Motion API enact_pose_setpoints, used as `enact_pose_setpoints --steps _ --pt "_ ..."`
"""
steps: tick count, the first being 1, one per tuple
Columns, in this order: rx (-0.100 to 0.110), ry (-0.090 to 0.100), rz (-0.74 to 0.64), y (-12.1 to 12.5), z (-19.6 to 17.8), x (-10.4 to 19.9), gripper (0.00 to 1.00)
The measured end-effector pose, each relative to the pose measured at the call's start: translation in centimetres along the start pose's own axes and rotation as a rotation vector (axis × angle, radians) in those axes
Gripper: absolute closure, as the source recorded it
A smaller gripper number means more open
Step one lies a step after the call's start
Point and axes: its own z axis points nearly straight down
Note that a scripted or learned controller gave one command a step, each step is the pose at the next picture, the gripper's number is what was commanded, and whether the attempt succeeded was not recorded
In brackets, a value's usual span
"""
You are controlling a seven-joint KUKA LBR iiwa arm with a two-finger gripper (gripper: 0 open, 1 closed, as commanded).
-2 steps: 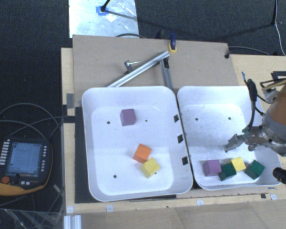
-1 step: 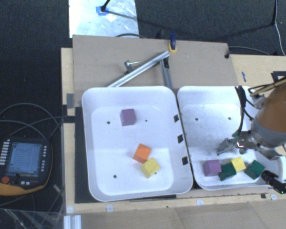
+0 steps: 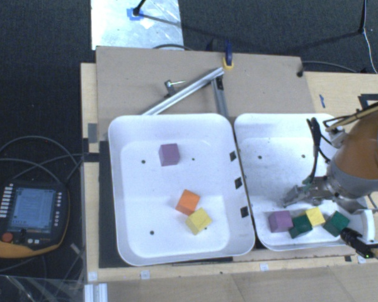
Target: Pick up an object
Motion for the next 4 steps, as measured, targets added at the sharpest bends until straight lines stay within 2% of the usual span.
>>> enact_pose_setpoints --steps 1,2,3,4 --pt "-0.004 -0.001 -0.002 0.1 -1.2 0.0 1.00" --pt "-0.007 -0.003 -0.001 0.9 -5.9 -0.7 1.00" --pt "-0.010 -0.003 -0.002 1.4 -12.3 -0.9 1.00" --pt "-0.007 -0.002 -0.003 1.6 -16.1 -0.9 1.00"
